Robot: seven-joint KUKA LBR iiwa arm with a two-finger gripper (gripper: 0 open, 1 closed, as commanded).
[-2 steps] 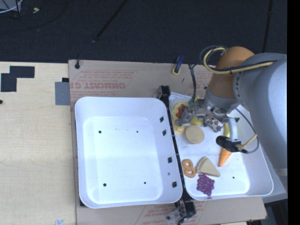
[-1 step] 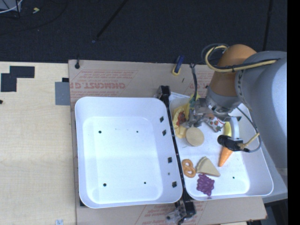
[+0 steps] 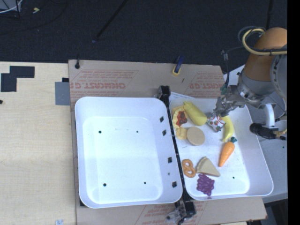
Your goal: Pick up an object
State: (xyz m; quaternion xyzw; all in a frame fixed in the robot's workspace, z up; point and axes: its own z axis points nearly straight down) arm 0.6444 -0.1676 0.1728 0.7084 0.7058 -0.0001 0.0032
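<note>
Purple grape bunch [image 3: 205, 184]: lies near the front edge of the right bin [image 3: 255, 172], nearest the camera.
Tan wedge, bread-like [image 3: 207, 167]: just behind the grapes, touching or nearly touching them.
Pretzel [image 3: 188, 168]: left of the wedge, beside the divider between the bins.
Carrot [image 3: 226, 153]: orange with a green top, tilted, right of the wedge, its top end just below the banana.
Round tan disc, biscuit-like [image 3: 195, 136]: middle of the right bin, resting against a yellow and red cluster [image 3: 179, 118] by the divider.
Corn-like yellow piece [image 3: 194, 113]: lies slantwise at the back of the bin, above the disc.
Banana [image 3: 228, 128]: yellow, right of the disc, just beside a small red-and-white item [image 3: 215, 123].
Pincer [image 3: 220, 112]: at the end of the grey and orange arm [image 3: 260, 64], low over the back of the right bin, directly above the red-and-white item; whether its fingers stand apart or together cannot be told, nor whether anything sits between them.
Left bin [image 3: 84, 149]: white, shallow, alongside the right bin on the cardboard-covered surface [image 3: 117, 81].
</note>
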